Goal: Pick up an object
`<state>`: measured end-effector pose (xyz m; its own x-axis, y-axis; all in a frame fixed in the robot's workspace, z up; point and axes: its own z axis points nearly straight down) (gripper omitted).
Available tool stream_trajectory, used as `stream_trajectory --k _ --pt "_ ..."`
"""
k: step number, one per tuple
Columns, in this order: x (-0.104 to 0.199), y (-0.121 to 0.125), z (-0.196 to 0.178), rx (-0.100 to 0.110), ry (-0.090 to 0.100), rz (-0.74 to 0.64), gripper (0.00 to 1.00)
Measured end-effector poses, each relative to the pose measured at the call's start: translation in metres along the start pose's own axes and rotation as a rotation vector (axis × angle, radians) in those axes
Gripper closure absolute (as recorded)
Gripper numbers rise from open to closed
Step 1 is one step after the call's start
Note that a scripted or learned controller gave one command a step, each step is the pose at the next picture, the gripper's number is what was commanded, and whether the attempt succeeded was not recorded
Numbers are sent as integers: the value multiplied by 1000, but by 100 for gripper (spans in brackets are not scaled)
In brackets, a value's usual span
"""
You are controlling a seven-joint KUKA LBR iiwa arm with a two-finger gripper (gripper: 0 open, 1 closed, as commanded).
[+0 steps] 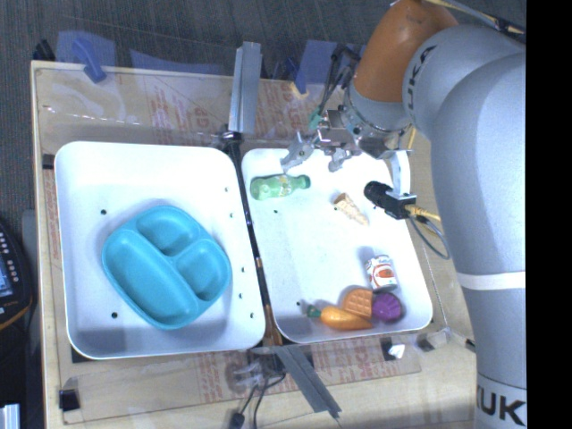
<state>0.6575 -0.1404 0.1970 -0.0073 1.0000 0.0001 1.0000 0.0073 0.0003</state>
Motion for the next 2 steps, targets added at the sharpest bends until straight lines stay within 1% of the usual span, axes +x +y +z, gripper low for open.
stream_trajectory --k 1,2 --pt "9 1 91 -2 0 -1 0" --pt "23 -1 105 4 0 -1 0"
